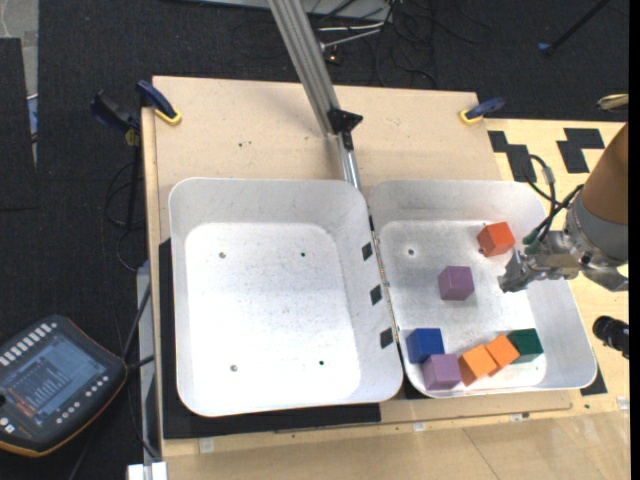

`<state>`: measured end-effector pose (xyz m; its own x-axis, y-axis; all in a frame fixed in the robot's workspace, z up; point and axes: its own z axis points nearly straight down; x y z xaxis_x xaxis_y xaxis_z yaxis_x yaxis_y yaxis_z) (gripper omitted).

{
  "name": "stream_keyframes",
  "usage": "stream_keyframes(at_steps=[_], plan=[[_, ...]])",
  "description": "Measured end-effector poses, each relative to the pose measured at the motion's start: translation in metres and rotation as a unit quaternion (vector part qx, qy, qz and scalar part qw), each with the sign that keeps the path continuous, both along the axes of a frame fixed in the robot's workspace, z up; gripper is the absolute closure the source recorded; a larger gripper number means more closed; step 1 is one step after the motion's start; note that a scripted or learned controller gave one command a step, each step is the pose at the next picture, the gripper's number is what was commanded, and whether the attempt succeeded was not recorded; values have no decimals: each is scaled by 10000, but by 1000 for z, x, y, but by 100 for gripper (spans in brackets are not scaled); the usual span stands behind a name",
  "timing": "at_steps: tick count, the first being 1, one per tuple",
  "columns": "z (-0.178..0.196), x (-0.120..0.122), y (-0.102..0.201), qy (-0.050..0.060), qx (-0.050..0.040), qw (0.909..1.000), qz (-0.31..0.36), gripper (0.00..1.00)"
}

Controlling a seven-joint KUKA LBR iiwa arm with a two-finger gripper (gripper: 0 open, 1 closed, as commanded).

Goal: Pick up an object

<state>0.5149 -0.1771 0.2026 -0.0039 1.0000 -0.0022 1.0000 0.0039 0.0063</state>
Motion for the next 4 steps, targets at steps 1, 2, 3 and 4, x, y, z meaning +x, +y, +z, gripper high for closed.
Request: stream_keyframes(at_steps=[1,2,3,4], plan=[[15,1,0,14,4,10000,-3,100],[11,20,48,24,15,10000,20,100],[24,30,101,16,20,10000,25,100],[33,34,156,20,21,10000,28,100]])
